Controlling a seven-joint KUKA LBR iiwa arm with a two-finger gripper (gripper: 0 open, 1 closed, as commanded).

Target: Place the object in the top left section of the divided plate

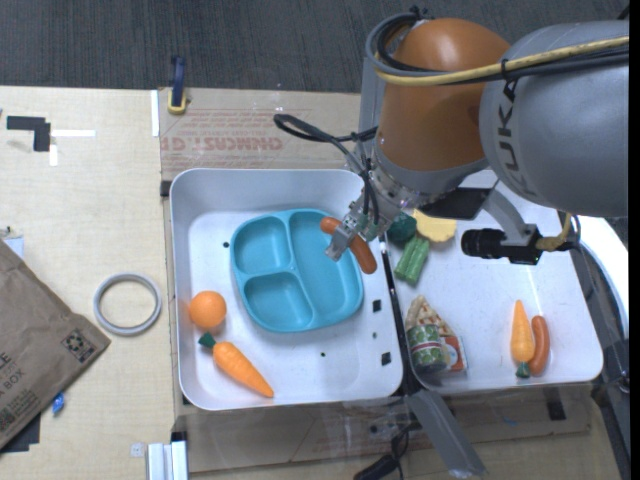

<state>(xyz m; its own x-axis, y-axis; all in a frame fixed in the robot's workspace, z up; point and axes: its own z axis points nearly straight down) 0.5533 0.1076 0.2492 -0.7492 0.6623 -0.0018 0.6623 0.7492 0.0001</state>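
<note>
Gripping one sausage (352, 245) – gripper (349, 236) over one divided plate (290, 308), two carrots (240, 367), one orange (208, 310).

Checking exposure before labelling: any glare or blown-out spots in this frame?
Camera view: right white bin blown out along its right rim; left white bin evenly lit; soft shadow under the blue divided plate; gripper area slightly soft, sausage edges blurry.
</note>
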